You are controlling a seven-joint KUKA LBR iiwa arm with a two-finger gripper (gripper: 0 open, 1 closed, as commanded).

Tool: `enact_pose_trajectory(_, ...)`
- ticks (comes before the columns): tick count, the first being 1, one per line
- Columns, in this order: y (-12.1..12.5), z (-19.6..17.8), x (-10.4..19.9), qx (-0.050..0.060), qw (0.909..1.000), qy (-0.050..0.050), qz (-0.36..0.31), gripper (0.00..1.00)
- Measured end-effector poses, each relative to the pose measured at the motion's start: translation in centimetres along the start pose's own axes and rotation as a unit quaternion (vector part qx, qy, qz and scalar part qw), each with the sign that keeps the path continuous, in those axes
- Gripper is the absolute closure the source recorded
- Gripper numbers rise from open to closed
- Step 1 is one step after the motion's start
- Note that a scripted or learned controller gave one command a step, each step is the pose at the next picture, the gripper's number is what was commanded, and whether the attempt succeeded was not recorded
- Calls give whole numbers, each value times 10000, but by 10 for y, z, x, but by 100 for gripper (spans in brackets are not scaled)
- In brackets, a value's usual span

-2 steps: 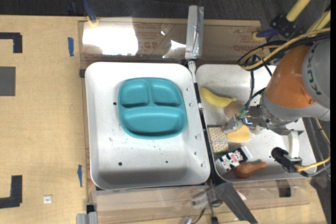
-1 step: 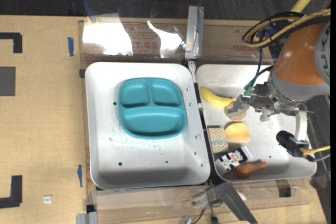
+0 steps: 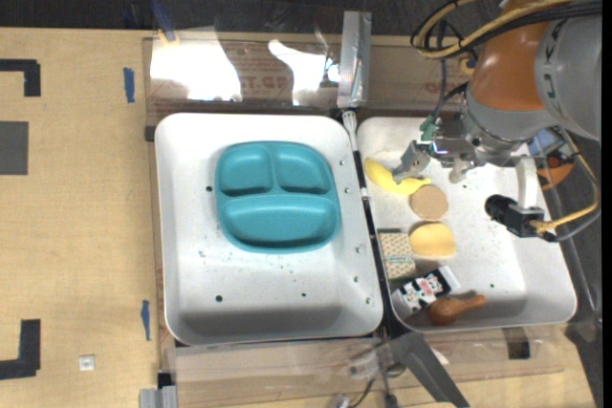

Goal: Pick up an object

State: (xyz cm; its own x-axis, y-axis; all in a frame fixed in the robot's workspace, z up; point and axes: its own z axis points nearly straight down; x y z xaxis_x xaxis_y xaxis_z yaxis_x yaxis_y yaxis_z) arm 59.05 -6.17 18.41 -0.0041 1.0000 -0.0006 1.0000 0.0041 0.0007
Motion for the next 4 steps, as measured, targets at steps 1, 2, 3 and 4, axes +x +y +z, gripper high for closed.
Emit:
enact_pose_trajectory(1, -16, 91, -32, -79, 9947, -26, -1024, 0)
enact_pose_trajectory(2, 44, 98, -49, -16, 9984, -3, -558, 0)
enact_pose_trajectory(3, 0, 97, -32, -26, 9896, -2, -1437, 0)
enact_pose_trajectory(4, 2, 85, -31, -55, 9896, -11, -1437, 100)
